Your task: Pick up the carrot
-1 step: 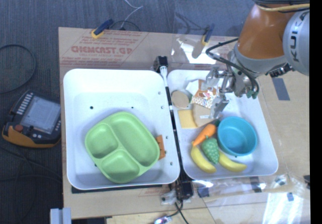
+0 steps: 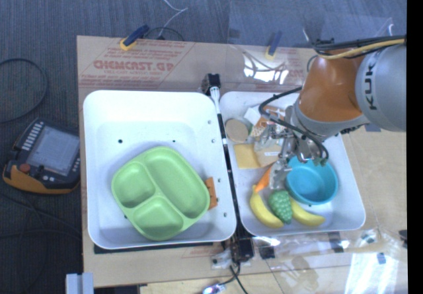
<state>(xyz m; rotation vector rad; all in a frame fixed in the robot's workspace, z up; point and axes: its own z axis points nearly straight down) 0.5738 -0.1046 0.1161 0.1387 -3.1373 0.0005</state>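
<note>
Carrot (image 2: 263, 180) slants lower-left to upper-right beneath gripper (image 2: 283, 168).

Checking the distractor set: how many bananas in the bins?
2, both in the right bin near its front edge: one banana left of the green grapes, the other banana right of them, below the blue bowl. The arm may hide more.

A green divided plate (image 2: 158, 199) lies in the left white bin (image 2: 132, 111); a small orange piece (image 2: 211, 192) sits at its right edge. The right bin (image 2: 353, 210) holds a blue bowl (image 2: 312, 182), two bananas (image 2: 263, 211), green grapes (image 2: 281, 205) between them, and a yellow slice (image 2: 246, 155); a handheld controller (image 2: 45, 157) rests on the floor at left.
</note>
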